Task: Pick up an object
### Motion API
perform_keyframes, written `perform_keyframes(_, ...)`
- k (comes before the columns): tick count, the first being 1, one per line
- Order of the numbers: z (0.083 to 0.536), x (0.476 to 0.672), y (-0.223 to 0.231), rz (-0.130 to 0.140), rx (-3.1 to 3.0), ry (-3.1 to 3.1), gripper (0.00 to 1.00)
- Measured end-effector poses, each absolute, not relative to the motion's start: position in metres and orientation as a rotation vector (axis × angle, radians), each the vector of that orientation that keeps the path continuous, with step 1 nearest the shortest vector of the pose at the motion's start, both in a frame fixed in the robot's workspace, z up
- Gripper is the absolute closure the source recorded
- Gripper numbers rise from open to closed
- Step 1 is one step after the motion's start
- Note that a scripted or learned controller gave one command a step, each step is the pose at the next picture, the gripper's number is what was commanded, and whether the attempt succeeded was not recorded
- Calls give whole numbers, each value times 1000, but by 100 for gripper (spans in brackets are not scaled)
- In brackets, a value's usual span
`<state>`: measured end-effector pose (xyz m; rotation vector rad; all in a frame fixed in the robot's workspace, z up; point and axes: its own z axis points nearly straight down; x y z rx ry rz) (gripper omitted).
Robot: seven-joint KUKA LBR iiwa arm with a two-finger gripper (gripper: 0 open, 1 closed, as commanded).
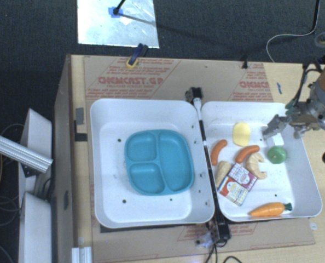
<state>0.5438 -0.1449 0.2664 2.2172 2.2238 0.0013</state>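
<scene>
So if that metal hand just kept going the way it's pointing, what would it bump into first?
Probably the round green ball just below the hand in the right white bin, though depth is hard to judge.

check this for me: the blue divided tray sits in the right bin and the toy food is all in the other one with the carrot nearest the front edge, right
Not quite. The camera view shows the blue divided tray in the left bin, not the right one. The toy food is all in the other one, the right bin, with the carrot nearest the front edge.
</scene>
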Motion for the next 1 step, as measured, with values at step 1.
perform_keyframes(1, 144, 586, -117, -2, 2219, 2227, 0)
